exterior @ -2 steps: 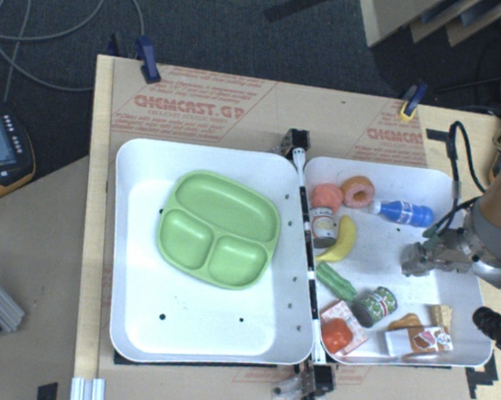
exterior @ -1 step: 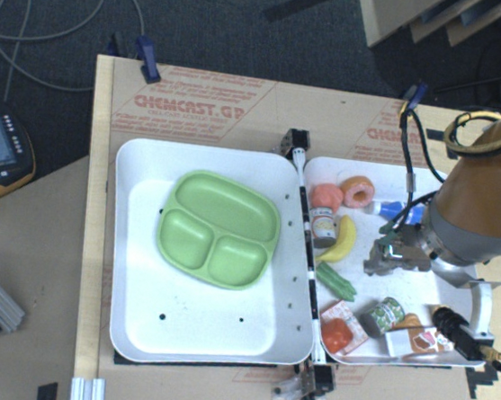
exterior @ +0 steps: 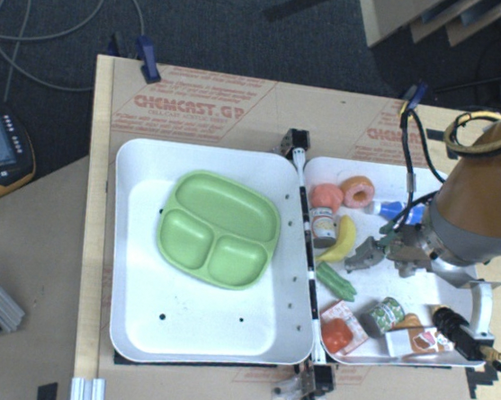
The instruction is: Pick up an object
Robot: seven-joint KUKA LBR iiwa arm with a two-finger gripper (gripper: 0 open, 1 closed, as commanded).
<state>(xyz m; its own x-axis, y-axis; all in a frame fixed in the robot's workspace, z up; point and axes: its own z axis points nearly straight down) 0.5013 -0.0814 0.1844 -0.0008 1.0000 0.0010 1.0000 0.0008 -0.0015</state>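
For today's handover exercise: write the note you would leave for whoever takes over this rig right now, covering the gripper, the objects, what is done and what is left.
Gripper: low in the right bin, nothing seen between its fingers; open or shut unclear.
Objects: banana and green vegetable beside it; donut further back.
Left bin: green divided plate.
Done: nothing lifted.
Left: grasp one object and raise it.

The cardboard-topped bench (exterior: 244,103) bears two white bins: the left bin (exterior: 138,226) touching the right bin (exterior: 389,177).
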